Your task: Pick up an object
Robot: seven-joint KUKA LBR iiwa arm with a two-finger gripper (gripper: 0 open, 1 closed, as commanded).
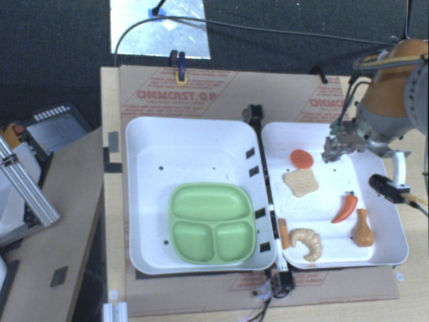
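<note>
Croissant lies nearest in the right bin; chili pepper and bread slice lie farther in. Tomato slice, the likely target, sits beyond the bread slice, just left of the gripper. Gripper opening cannot be determined.

The arm runs off the right edge, so most of its body is cut away. Its gripper is too small and dark to tell how the jaws stand. A small orange piece by the right bin's inner wall is half hidden.
</note>
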